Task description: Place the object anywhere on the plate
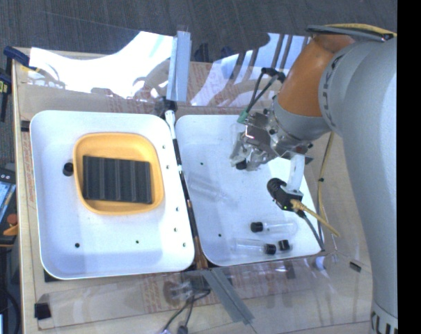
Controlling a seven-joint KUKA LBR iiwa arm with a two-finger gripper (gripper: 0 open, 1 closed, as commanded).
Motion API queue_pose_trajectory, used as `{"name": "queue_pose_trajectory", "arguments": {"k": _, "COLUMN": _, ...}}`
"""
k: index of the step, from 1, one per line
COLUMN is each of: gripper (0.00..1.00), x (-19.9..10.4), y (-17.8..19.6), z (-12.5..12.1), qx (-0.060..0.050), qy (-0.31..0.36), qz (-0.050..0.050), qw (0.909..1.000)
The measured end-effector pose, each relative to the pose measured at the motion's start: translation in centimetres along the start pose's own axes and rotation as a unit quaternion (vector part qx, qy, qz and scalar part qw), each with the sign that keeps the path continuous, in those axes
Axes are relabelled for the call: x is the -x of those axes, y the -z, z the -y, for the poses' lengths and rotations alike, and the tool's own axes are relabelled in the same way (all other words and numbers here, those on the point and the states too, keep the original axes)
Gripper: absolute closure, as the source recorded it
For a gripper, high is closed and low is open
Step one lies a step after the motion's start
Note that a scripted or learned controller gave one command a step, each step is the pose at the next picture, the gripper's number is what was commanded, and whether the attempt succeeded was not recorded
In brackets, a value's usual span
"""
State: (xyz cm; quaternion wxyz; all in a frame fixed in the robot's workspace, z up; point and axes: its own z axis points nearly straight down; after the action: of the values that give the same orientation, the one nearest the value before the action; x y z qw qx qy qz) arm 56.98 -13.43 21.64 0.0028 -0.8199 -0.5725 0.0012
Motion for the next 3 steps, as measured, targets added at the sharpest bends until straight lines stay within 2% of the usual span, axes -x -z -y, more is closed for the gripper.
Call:
{"name": "queue_pose_trajectory", "arguments": {"k": 1, "gripper": 1.0, "x": -2.9, "y": 4.0, "z": -2.0, "qx": 0.002, "qy": 0.1, "qz": 0.001, "qw": 0.995}}
{"name": "queue_pose_trajectory", "arguments": {"k": 2, "gripper": 1.0, "x": -3.7, "y": -1.5, "z": -1.3, "qx": 0.0, "qy": 0.222, "qz": 0.001, "qw": 0.975}}
{"name": "queue_pose_trajectory", "arguments": {"k": 3, "gripper": 1.0, "x": -6.7, "y": 3.4, "z": -1.3, "qx": 0.001, "qy": 0.307, "qz": 0.002, "qw": 0.9517}}
